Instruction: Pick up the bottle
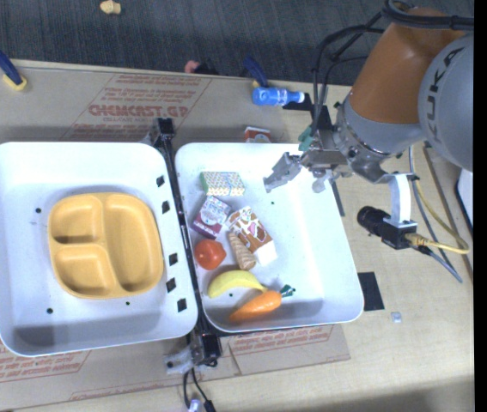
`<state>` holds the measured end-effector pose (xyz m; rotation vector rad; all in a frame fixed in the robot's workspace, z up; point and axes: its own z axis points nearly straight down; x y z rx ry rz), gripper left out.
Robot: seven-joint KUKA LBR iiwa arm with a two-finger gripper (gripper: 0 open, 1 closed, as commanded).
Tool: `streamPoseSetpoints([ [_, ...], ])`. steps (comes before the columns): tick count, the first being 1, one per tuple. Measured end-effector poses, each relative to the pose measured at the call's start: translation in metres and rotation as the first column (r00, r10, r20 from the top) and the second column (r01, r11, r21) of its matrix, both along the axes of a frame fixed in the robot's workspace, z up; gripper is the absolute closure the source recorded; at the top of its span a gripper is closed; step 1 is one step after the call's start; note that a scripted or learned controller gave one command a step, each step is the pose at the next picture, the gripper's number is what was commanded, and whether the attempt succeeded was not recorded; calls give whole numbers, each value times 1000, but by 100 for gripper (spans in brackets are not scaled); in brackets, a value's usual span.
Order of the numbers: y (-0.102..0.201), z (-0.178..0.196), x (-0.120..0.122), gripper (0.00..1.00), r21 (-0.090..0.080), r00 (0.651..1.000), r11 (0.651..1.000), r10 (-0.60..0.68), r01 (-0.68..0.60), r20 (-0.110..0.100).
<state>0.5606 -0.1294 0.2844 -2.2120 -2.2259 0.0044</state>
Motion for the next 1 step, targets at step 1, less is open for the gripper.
streamPoseSetpoints([
  [1,0,10,0,100,0,1000,1000,5,-5,-3],
])
